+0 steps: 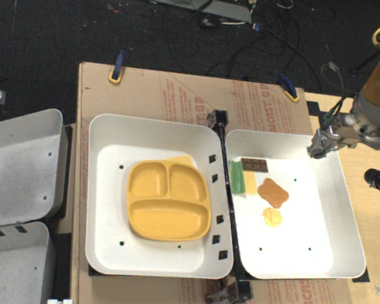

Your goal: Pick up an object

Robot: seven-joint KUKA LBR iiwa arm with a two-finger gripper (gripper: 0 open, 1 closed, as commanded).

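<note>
1. Since the arm is cut off at the right edge, just its gripper (319,146) shows, over the right bin (344,216) far rim; open or closed, can't tell.
2. Brown object (273,192) sits in that bin's left part, near a blurry yellow lump (272,217).

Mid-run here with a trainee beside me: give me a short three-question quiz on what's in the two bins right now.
1. True or false: the yellow divided tray lies in the right bin.
2. Multiple choice: the brown bar lies (A) near the divider, (B) in the tray, (C) outside the bins.
3. Fill in: the gripper hangs over the right bin's far ___ corner.

Key: 1 false, it lies in the left bin; 2 A; 3 right.
</note>
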